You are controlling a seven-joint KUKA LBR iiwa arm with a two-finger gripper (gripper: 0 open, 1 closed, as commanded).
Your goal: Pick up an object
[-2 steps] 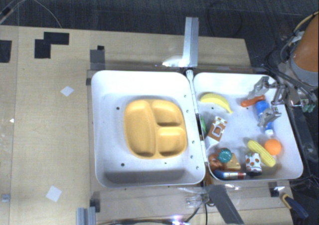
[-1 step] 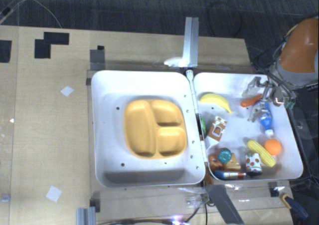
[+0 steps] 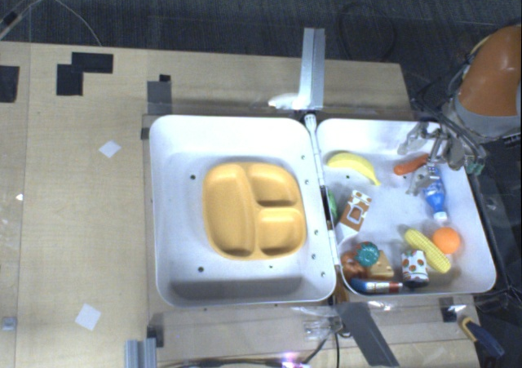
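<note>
From the camera view, two white bins are being carried side by side on the table [image 3: 73, 219]. The left bin [image 3: 175, 195] is being occupied by a yellow divided tray [image 3: 251, 209] lying flat in its middle. The right bin [image 3: 481, 264] is being crowded with small things: a banana [image 3: 353, 166] at the far left, a patterned box [image 3: 355, 210] just near of it, a teal ball [image 3: 368, 255] and a marker [image 3: 377, 285] along the near wall, a corn cob [image 3: 427, 249] touching an orange ball [image 3: 446, 239], a blue bottle [image 3: 435, 197] and an orange carrot [image 3: 408, 166]. The arm [image 3: 489, 85] is being extended from the right over the far right corner. The pincer [image 3: 437, 154] is hanging just above the carrot and bottle; whether it is released or clenched cannot be told.
</note>
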